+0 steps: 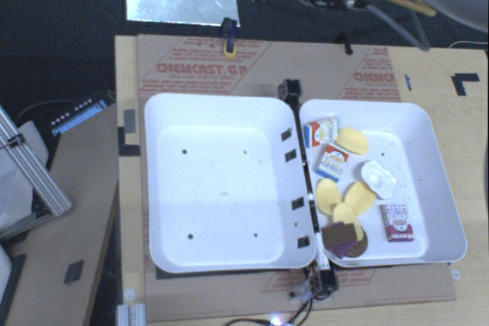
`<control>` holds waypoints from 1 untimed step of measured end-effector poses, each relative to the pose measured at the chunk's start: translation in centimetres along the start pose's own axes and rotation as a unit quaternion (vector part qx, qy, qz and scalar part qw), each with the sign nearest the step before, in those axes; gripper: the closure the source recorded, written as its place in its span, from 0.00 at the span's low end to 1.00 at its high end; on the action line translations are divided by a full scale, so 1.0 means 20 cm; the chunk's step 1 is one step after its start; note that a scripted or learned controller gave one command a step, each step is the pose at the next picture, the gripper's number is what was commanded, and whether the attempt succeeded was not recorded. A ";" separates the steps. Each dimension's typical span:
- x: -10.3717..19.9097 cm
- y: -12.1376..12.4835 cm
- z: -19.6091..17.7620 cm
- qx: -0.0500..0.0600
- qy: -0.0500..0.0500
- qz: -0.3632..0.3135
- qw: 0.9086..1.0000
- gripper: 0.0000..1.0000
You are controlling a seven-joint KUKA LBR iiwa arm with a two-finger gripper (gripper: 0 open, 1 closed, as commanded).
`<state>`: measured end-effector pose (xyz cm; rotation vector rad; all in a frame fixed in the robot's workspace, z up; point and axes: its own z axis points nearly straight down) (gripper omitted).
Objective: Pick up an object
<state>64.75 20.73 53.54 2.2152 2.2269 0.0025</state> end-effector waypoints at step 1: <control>0.10 -0.06 0.00 0.000 0.000 0.000 1.000 1.00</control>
